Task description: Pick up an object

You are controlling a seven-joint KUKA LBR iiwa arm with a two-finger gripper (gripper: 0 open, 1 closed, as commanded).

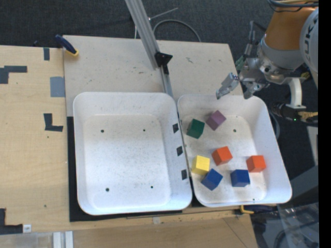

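Purple cube [216, 119] lies in the right bin [274, 138] below the empty, spread-fingered hand [237, 90].

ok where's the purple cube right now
In the camera view, the purple cube sits in the right bin, near its far edge, just right of the green cube and below the gripper.

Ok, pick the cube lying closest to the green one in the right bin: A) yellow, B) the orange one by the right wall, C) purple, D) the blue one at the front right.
C: the purple cube sits just right of the green cube, nearer than any other.
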